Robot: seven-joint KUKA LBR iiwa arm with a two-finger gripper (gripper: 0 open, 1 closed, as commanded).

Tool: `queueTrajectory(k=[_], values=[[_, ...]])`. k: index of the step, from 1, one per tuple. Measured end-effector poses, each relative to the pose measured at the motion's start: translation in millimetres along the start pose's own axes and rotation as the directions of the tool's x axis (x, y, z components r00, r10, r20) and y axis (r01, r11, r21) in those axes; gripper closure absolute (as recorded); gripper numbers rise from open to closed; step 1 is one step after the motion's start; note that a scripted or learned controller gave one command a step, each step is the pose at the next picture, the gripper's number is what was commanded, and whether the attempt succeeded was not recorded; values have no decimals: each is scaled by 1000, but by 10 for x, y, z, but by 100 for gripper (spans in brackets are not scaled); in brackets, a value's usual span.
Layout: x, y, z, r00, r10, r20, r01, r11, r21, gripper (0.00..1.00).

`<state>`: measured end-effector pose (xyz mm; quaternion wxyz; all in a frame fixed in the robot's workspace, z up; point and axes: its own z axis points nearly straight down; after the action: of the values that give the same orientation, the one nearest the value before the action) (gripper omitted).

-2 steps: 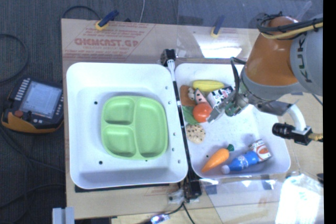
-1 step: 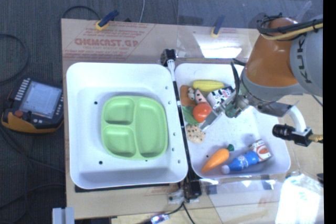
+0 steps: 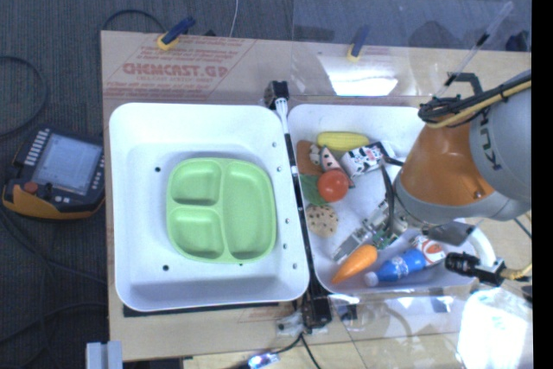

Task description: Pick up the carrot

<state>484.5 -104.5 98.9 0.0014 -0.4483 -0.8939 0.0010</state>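
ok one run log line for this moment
task: pick up carrot | carrot: in right bin, near front wall | gripper: low, just above carrot | held: nothing seen | status: not picked

Arm [image 3: 484,143] was grey with a wide orange band [image 3: 442,164], black cables [image 3: 471,99] clipped on top, dark lettering beside the band.

One fixed camera above the table [image 3: 173,65], looking down at a slant. Both white bins [image 3: 138,186] in frame side by side, moderately close. Arm [image 3: 467,168] comes in from the right edge.
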Motion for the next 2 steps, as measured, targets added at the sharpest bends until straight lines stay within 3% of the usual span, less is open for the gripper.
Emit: queueTrajectory(k=[1,2], values=[[12,6,-87,1000,1,-2,-1,1000,0,100],[435,312,-849,962,273,1,-273,962,-2,100]])
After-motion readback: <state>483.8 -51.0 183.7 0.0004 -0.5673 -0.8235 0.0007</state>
